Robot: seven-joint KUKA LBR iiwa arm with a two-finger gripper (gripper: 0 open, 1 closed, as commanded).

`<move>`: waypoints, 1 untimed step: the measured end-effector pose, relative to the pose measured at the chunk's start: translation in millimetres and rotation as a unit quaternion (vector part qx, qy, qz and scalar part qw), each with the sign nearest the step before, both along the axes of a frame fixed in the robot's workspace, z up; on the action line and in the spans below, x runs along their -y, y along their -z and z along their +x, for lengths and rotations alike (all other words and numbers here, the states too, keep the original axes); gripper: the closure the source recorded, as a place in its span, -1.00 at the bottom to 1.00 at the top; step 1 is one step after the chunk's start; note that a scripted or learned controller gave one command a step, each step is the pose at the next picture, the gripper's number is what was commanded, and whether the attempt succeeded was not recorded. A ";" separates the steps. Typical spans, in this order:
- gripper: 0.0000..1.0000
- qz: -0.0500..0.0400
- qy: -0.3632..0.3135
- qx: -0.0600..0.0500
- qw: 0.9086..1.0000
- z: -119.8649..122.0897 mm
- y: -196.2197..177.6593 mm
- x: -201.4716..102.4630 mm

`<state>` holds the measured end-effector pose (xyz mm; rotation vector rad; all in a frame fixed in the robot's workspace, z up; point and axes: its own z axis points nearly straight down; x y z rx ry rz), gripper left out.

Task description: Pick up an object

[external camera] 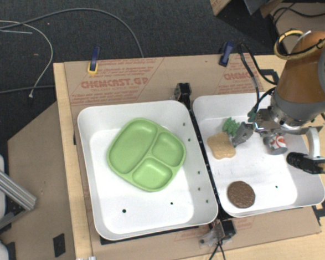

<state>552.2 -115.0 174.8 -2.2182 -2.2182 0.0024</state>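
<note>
In the right bin (300, 192), a tan bread-like piece (221, 145) lies near the left wall. A small green leafy object (229, 125) sits just behind it. A brown round patty (241, 194) rests near the front. My gripper (242, 134) hangs low over the bin, right beside the green object and just right of the tan piece. A small red and white item (275, 143) lies partly hidden under the arm's wrist.
The left bin (101, 203) holds a green divided plate (146, 154). A black divider (200, 152) runs between the bins. Cables and a black connector (303, 162) hang off the arm over the right bin's right side. Blue clamps (94, 58) hold the cardboard base.
</note>
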 end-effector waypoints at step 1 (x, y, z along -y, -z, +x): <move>-1.00 0.000 0.000 -0.001 1.000 -0.9 43.5 -6.5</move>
